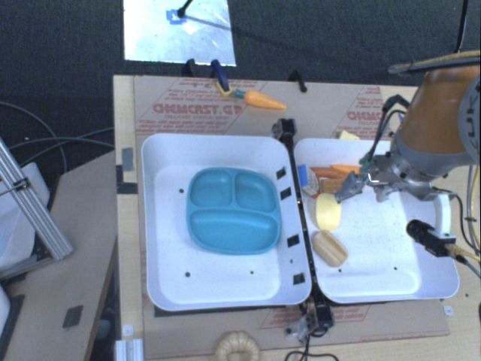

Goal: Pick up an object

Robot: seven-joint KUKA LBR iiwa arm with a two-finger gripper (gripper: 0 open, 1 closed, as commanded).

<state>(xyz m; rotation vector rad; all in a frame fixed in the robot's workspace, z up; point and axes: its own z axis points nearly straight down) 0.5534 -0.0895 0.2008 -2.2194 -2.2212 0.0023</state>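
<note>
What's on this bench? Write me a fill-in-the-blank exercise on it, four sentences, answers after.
1. The bin on the view's left holds a ___ divided plate.
2. That plate has ___ compartments.
3. The toy carrot lies ___ both bins, on the board behind them.
4. The gripper is over the other bin, on the view's ___.

Answers: blue; three; outside; right

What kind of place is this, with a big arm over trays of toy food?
Probably a robotics lab: a robot arm works over two white bins holding toy food and a blue plate.
</note>
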